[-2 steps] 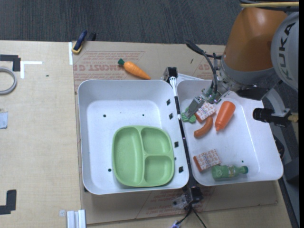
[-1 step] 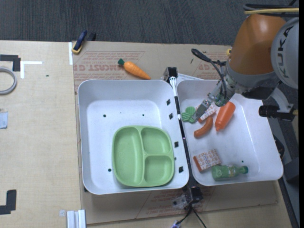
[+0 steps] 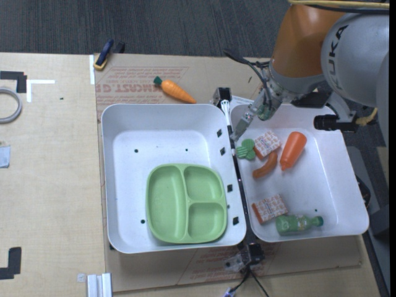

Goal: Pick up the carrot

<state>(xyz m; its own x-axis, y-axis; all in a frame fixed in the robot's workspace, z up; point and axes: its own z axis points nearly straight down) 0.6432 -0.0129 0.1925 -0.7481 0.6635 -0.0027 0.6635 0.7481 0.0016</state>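
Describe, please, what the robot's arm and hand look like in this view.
The arm is bulky, rounded and light grey, with a broad orange band above the wrist and black KUKA lettering. Thin dark cables run around the wrist. The hand is slim, metallic and grey.

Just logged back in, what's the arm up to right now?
The gripper is low over the top left corner of the right bin, next to the green toy, with nothing visibly held. That bin also holds an orange piece, a sausage, two snack packs and a green bottle. The carrot lies on the cardboard outside both bins. The left bin has a green tray.
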